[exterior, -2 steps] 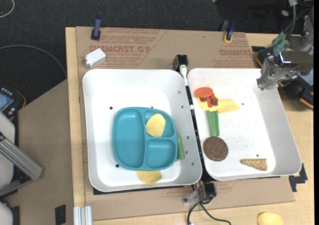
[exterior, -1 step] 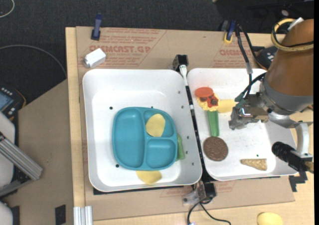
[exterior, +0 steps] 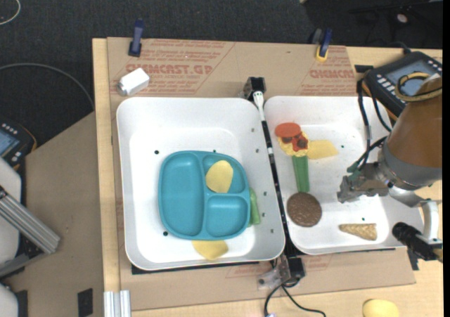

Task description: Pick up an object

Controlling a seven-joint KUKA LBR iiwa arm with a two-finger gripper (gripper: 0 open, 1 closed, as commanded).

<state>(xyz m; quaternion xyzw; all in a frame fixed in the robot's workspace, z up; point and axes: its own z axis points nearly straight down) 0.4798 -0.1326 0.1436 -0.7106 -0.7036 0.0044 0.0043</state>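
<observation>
The gripper (exterior: 349, 189) hung low in the right bin (exterior: 330, 242), and honestly I couldn't tell how its jaws stood. Just left of it lay a brown cookie-like disc (exterior: 304, 209), with a tan wedge-shaped piece (exterior: 358, 230) just below. Both looked like light, stiff toy food; I'd pinch the disc across its rim, since it sat flat and probably slippery. Red print on the cardboard worktop (exterior: 105, 168) seemed to read "CHEMCAST".
</observation>
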